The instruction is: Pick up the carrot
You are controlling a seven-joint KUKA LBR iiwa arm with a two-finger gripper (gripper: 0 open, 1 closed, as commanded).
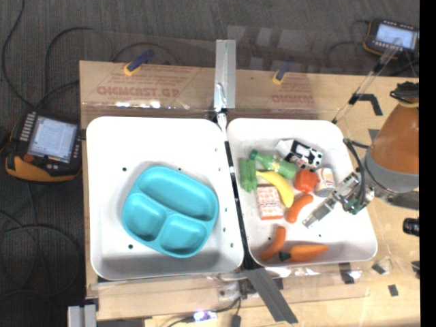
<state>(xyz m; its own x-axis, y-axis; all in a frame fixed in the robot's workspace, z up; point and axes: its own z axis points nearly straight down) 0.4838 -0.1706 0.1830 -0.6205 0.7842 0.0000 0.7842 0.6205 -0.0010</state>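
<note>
While the arm [398,148] reaches in from the right, its tool [320,213] hangs low over the right bin [354,244], fingers slightly apart with nothing between them. Seen from above at a slant, two shallow white bins sit side by side on a wooden desk [102,80]. The carrot [306,252] lies flat near the front edge of the right bin, orange with a green tip, well below the tool. Just left of it lies a small orange piece [274,242]. Farther back are a banana [279,184], a green vegetable [248,174], a red tomato [306,180], a small printed box [268,201] and a black-and-white item [300,154]. A teal divided plate [170,210] rests in the left bin [102,148]. Grey carpet [68,19] with cables surrounds the desk; a handheld screen [44,145] lies on the floor at left.
</note>
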